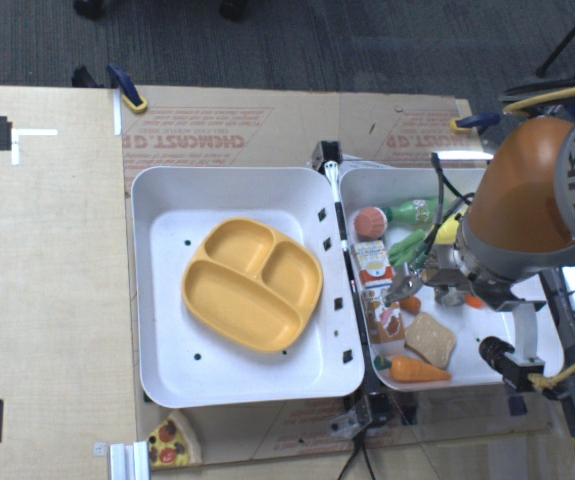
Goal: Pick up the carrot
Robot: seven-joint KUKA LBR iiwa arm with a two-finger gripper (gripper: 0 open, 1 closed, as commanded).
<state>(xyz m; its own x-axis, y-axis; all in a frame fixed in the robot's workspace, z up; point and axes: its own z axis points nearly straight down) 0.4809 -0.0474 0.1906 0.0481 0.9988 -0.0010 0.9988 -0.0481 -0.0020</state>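
Metal fingertips of the gripper [405, 286] hang low over the middle of the right bin [552, 360], among the toy food — whether they are spread or pressed together I cannot tell from this slant, and nothing is visibly pinched between them. Just beneath and beside them lie a small carton [371, 259] and a slice of bread [430, 340]; further up sit a red round piece [370, 222] and a green piece [410, 211].

As for the carrot [419, 370], it lies on its side at the near edge of the same bin, just below the bread, pointing right — apart from the gripper and untouched as far as I can see. So the pick looks not yet made: the hand must get over the carrot, close on it and lift.

Reaching in from the right, the arm [527, 193] leans its big orange-banded wrist over the bin's far half, tool pointed down and leftward. Next door, the left bin [157, 298] holds a yellow divided plate [253, 283].
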